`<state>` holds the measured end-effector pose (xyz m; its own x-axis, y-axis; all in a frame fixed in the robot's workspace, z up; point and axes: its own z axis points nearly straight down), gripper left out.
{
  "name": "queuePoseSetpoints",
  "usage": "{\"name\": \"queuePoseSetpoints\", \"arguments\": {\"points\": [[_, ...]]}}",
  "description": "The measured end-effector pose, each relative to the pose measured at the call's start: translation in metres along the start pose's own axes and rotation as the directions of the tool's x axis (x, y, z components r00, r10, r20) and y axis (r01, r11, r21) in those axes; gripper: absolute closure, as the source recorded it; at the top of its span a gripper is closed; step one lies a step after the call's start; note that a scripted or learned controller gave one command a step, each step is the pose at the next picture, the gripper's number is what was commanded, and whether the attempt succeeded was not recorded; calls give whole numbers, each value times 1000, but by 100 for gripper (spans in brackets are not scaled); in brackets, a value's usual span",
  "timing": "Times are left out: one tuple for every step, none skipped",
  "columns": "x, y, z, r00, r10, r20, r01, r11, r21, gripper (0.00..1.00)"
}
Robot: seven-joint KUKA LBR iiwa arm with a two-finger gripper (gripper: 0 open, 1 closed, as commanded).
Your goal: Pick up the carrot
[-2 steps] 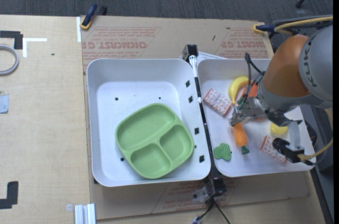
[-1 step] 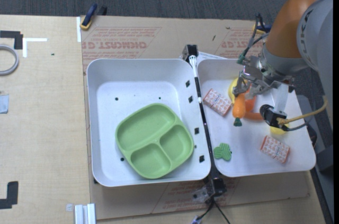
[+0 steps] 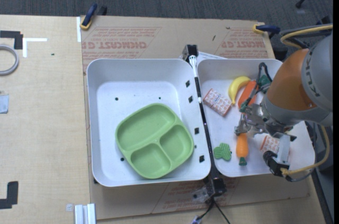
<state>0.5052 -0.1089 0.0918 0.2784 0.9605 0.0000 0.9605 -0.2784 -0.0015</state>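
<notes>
The carrot (image 3: 242, 148) lies in the right bin (image 3: 222, 70) near its front wall, pointing front to back with its green stub toward the front edge, just below the jaws (image 3: 244, 127). Whether the jaws stand apart or together cannot be told. Left of the carrot sits a green leafy toy (image 3: 223, 152). Beyond the jaws lie an orange piece (image 3: 246, 93), a banana (image 3: 237, 88) and a small patterned box (image 3: 217, 101). The left bin (image 3: 100, 127) carries a green divided plate (image 3: 154, 140).

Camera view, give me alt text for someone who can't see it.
A grey robot arm's gripper hangs just above an orange carrot with a green top in the right white bin. The left white bin holds a green sectioned tray.
</notes>
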Motion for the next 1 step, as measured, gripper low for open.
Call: {"name": "queuePoseSetpoints", "arguments": {"points": [[30, 1, -100, 894, 448, 0, -448, 894, -1, 100]]}}
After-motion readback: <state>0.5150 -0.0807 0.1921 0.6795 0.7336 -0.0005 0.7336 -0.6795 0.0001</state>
